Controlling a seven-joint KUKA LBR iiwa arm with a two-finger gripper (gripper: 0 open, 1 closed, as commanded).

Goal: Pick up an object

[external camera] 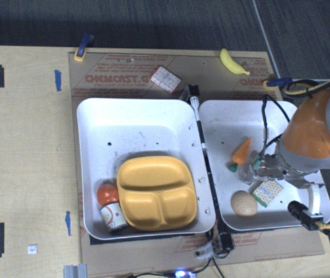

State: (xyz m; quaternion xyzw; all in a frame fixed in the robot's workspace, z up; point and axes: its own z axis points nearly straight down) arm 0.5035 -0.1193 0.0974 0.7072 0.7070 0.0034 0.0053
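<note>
Right now my gripper point(257, 168) sits low in the right bin point(228, 112), and I cannot tell from above how it is set, or whether anything is caught in it. Three candidates crowd around it. The toy carrot point(242, 151) lies just off at ten o'clock, tilted with its green end toward the bin floor. The small green-and-white patterned packet point(267, 191) lies at about five o'clock, close to touching me. The tan egg-shaped ball point(244, 203) rests at seven o'clock near the bin's front wall.

My worry is the crowding. Closing here, I judge I could nudge the carrot aside rather than grip it, or clip only the packet's flat edge and have it slide out on the lift. The ball looks round and smooth, so it would likely roll away if bumped.

The left bin point(95, 120) holds a yellow compartment tray point(156, 191) with a small orange-and-white toy point(110, 207) at its eight o'clock corner, well apart from me. A toy banana point(233, 62) lies on the tabletop point(20, 155) beyond the bins.
</note>
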